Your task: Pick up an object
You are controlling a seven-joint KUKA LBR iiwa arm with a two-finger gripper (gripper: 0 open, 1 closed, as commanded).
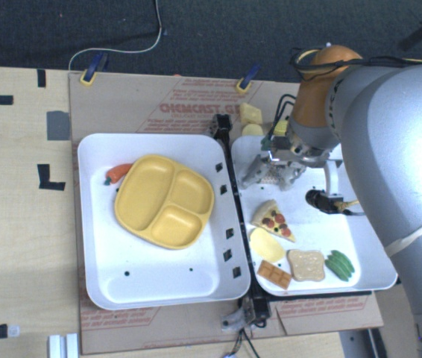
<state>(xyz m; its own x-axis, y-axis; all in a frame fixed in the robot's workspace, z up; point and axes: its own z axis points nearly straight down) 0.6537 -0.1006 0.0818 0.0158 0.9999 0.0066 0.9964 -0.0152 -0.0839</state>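
1. Pale wood bench [17, 259] carries a brown cardboard sheet [189, 103], and two white bins sit on it side by side at mid-frame.
2. Right of centre, near the left wall of the right bin [379, 274], lies the pizza slice [274, 220], the closest thing for me to pick.
3. My claw [274, 171] sits low over that bin's upper left part, just above the slice and apart from it. I cannot tell whether it is spread or pressed together.
4. Below the slice comes a yellow wedge [266, 245], touching a brown waffle [274, 274]. Toast [306, 265] and a green vegetable [339, 263] follow toward the lower right.
5. Two pale yellow pieces [250, 115] rest just above my claw by the bin's top rim.
6. Over in the left bin [159, 278], a yellow divided plate [165, 200] lies tilted, with an orange-red piece [118, 172] at its upper left edge.
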